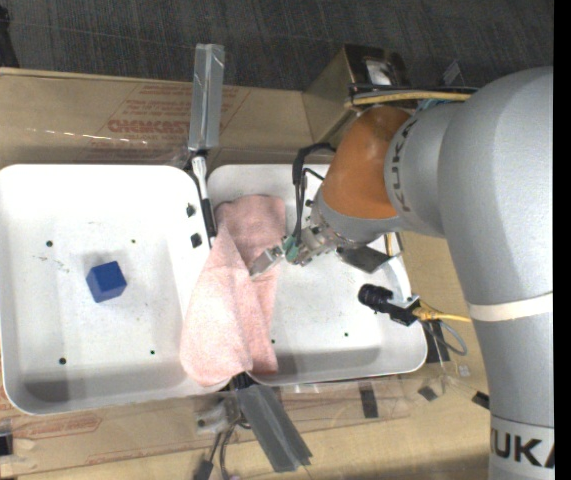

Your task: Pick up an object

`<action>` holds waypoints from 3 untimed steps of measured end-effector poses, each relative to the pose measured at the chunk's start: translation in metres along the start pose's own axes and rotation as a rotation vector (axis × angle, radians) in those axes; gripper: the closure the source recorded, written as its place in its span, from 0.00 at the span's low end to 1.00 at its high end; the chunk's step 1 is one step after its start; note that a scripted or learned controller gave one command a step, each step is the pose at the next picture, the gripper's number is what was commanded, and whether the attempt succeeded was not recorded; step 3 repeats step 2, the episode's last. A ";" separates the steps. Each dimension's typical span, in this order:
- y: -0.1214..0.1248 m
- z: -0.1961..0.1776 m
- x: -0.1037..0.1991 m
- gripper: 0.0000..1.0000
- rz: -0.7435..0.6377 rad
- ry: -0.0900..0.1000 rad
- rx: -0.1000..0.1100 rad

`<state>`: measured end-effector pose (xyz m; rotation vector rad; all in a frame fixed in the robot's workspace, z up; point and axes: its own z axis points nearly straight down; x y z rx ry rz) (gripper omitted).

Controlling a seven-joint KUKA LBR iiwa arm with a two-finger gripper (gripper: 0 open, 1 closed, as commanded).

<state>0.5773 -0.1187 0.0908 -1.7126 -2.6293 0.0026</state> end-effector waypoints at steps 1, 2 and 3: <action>0.000 -0.010 0.000 1.00 -0.005 0.000 0.002; 0.000 -0.010 0.000 0.00 -0.005 0.000 0.002; 0.000 -0.010 0.000 0.00 -0.005 0.000 0.002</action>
